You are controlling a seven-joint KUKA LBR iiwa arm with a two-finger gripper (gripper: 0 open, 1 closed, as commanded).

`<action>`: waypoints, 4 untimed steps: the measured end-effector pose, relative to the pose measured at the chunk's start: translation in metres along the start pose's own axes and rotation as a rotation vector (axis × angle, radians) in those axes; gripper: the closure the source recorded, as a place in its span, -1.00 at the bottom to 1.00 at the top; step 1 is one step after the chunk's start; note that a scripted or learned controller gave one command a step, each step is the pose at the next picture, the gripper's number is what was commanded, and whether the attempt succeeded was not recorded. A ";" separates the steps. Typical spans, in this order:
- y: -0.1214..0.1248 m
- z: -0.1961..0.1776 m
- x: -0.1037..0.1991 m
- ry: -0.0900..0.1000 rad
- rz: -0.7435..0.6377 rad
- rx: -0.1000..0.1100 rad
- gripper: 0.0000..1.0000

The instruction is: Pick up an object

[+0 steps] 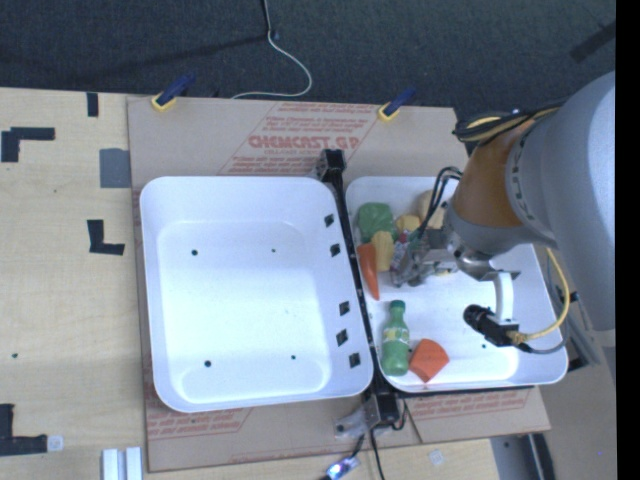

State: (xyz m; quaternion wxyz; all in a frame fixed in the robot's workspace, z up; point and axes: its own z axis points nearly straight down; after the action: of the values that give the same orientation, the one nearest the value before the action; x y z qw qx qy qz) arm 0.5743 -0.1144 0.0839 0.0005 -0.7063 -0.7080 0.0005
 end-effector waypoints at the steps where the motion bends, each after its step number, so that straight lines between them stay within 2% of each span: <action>1: 0.025 -0.024 0.022 0.000 0.000 0.000 1.00; 2: 0.024 -0.023 0.018 -0.007 0.003 -0.004 -1.00; 3: 0.056 0.000 0.003 -0.008 0.004 -0.003 -1.00; 4: 0.095 0.000 0.022 0.000 -0.001 -0.002 -1.00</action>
State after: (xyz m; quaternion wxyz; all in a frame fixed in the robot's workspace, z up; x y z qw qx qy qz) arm 0.6695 -0.0925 0.0841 -0.0002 -0.7058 -0.7084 0.0001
